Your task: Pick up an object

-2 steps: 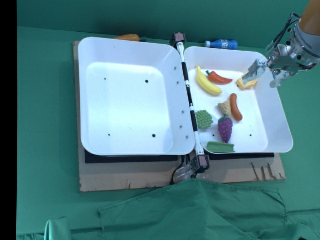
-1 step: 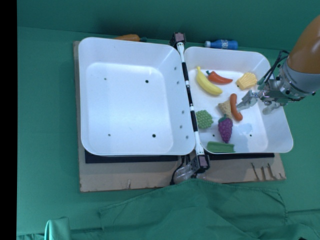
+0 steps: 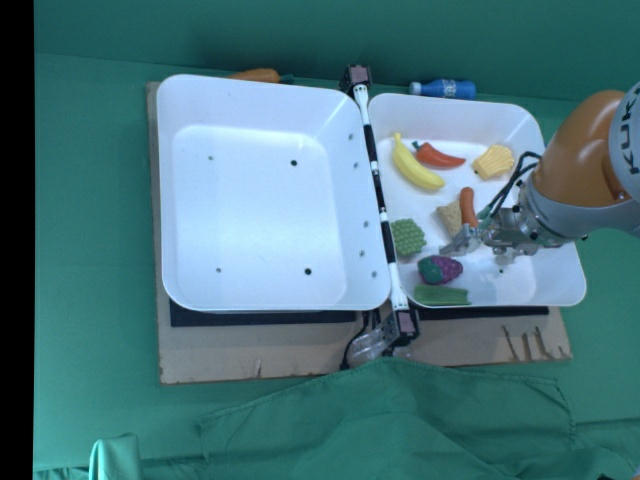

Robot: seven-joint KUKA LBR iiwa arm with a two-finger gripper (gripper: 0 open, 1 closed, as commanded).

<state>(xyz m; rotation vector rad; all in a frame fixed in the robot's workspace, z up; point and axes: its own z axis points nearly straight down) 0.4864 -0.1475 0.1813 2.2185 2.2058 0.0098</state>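
Right bin [image 3: 560,288]: banana [image 3: 416,164] diagonal (stem up-left), claw [image 3: 470,236] nearby.

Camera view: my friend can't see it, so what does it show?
A grey and orange robot arm reaches into the right bin, its gripper low among toy foods: a banana, a red pepper, purple grapes. The left bin sits beside it.
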